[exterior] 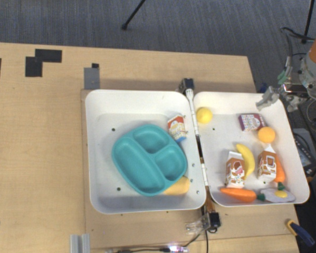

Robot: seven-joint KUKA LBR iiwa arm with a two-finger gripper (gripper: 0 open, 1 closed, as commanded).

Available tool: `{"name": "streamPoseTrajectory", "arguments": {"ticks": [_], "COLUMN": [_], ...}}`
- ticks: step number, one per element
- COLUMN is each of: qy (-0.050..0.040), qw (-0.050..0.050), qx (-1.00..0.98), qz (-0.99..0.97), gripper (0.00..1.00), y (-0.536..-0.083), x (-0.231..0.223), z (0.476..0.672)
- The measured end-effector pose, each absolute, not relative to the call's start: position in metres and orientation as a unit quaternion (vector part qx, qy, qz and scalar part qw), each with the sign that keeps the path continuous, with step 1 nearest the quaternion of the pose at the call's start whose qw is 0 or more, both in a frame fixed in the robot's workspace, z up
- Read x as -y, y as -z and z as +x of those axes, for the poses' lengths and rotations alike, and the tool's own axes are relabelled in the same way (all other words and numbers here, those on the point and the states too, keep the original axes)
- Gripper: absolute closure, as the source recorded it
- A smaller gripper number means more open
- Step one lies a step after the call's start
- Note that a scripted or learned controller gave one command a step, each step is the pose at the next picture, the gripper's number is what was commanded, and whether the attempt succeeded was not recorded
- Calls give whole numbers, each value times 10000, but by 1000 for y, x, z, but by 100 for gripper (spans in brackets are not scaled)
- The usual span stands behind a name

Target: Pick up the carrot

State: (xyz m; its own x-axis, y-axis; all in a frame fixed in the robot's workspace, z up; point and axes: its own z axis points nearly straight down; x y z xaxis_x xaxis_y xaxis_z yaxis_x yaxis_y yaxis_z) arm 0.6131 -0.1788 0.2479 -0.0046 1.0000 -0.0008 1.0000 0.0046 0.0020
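The end effector (267,97) hung at the far right corner of the right bin (297,157), over its rim, carrying nothing; whether it was open or closed could not be read from the camera view. The arm's wrist sat just right of it at the frame edge.

The carrot (238,194) lay well below and slightly left of the end effector, along the near wall of the right bin, lying lengthwise with its green end (261,197) to the right. Two small cartons (235,171) stood just above it, a banana (246,159) between them. An orange ball (266,135) and a purple packet (250,122) sat closer to the end effector, just below and left of it. A yellow ball (203,115) lay farther left, by the divide.

The left bin (94,152), well left of the end effector, held a teal divided plate (149,158), a small carton (177,127) and a yellow item (178,186) under the plate's edge. Both bins rested on the table (36,157).
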Motion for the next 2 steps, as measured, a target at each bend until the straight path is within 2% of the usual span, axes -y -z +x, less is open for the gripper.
{"name": "streamPoseTrajectory", "arguments": {"ticks": [1, 2], "qy": [-3, -6], "qw": [10, 12], "qx": [-7602, -8355], "qz": [6496, 5495], "gripper": [0, 0], "y": [-211, -128], "x": [206, 205], "z": [618, 632]}}
